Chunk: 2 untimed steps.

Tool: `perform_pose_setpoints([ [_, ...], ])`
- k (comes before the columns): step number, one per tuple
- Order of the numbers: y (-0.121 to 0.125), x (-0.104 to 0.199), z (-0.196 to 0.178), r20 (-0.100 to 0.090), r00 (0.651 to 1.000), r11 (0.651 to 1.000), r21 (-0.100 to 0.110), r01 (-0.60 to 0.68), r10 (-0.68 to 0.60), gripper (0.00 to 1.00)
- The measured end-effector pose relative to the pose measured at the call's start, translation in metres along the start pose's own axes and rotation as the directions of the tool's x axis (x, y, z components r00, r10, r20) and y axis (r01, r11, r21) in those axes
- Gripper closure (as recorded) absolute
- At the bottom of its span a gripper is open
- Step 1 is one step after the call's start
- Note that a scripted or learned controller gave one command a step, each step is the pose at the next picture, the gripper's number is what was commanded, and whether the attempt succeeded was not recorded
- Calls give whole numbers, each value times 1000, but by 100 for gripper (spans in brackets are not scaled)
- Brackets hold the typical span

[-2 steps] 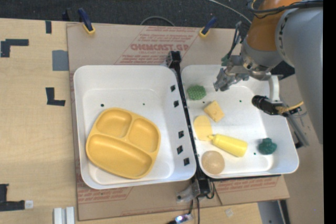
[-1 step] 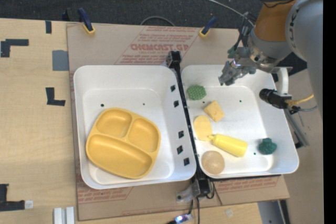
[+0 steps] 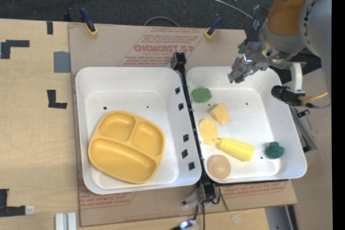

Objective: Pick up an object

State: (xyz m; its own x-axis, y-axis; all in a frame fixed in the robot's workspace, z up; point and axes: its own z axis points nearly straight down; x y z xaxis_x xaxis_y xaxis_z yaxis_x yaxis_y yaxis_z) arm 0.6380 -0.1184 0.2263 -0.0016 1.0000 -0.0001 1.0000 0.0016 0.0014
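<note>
My fingers point(image 3: 237, 76) hang over the right bin's point(image 3: 259, 95) far edge, holding nothing; their spread I cannot tell. Candidates lie below: green ball point(image 3: 201, 95), cheese wedge point(image 3: 219, 114), yellow bottle point(image 3: 235, 148). Left bin point(image 3: 97, 83) keeps the yellow tray point(image 3: 126, 146) apart.

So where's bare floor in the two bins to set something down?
Left bin: bare strip behind the yellow divided plate. Right bin: open floor between the cheese wedge and the dark green piece, below the gripper. Crowded near the divider: green ball, yellow bottle, tan round.
</note>
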Motion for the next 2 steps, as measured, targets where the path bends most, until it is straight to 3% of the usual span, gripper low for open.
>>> perform_pose_setpoints([
  [2, -34, 100, -3, -2, 1000, 1000, 4, 4, -4, 100],
])
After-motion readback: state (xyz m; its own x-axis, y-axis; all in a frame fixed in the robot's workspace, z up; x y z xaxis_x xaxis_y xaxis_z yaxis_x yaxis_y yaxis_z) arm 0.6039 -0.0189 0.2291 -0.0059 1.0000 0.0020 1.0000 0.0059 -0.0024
